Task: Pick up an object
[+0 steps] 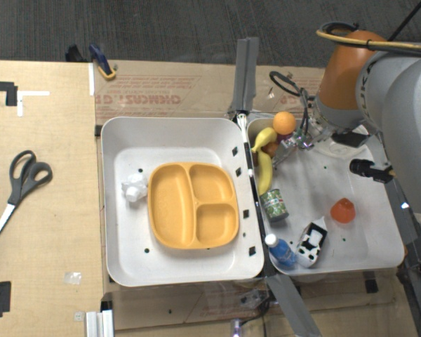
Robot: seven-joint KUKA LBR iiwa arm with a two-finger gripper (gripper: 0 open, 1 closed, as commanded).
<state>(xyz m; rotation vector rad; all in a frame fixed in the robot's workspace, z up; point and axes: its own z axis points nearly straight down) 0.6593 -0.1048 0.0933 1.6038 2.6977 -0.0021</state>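
Nearest the camera, a blue bottle (281, 252) is lying at the near left corner of the right bin (365, 255), white cap pointing left. Just right of it a black-and-white block (311, 241) is sitting tilted. A green can (274, 206) is lying a bit farther in, by the left wall. A red-orange cup (344, 210) is sitting well right of the can, on open bin floor. A banana (264, 161) is stretching along the left wall, curving toward the far corner. An orange (284, 122) is sitting at the far left corner, touching the banana's far end.

The gripper (299, 141) is hanging over the far part of the right bin, just right of the orange and banana. Cannot tell whether it is apart or together; nothing is showing between its tips. The grey arm with the orange band (345, 70) is reaching in from the far right.

In the left bin (116, 209) a yellow tray (194, 206) with three compartments is lying in the middle, and a white wad (134, 188) is sitting against its left edge.

On the bench, far left, scissors (17, 184) are lying with the handles away from the camera.
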